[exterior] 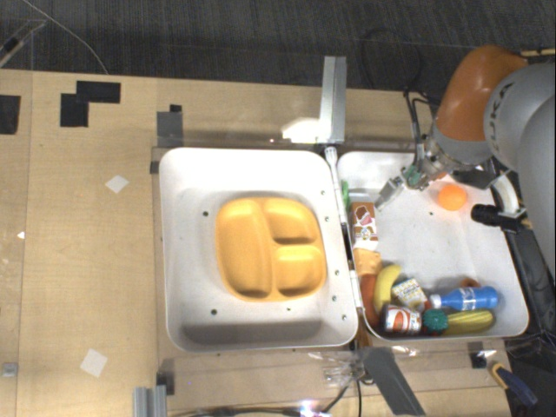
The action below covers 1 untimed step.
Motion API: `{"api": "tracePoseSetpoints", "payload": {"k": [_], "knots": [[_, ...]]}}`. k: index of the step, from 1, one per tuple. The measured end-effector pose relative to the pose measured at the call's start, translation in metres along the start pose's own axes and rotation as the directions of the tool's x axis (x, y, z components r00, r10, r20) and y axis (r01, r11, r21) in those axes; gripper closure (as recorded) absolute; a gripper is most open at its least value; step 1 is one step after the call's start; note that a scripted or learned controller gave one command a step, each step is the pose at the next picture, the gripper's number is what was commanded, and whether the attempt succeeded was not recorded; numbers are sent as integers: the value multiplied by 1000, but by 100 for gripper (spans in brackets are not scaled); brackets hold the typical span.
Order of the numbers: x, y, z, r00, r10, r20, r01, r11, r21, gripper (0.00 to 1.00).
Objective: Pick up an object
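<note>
Hovering at upper right of frame, gripper [408, 181] over right bin [434, 233], beside orange ball [452, 197]; grip state unclear, possibly nothing held.

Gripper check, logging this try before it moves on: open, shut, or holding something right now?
Gripper: cannot be told; it sits over the back of the right bin, beside the orange ball, with nothing seen in it.
</note>
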State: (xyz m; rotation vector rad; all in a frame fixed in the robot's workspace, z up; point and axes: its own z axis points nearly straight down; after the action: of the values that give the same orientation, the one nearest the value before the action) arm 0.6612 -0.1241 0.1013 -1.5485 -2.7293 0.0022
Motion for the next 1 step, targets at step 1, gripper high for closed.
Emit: {"api": "tracePoseSetpoints", "payload": {"k": [1], "knots": [[-47,-31,-59,949,-316,16,316,949,-8,0]]}}
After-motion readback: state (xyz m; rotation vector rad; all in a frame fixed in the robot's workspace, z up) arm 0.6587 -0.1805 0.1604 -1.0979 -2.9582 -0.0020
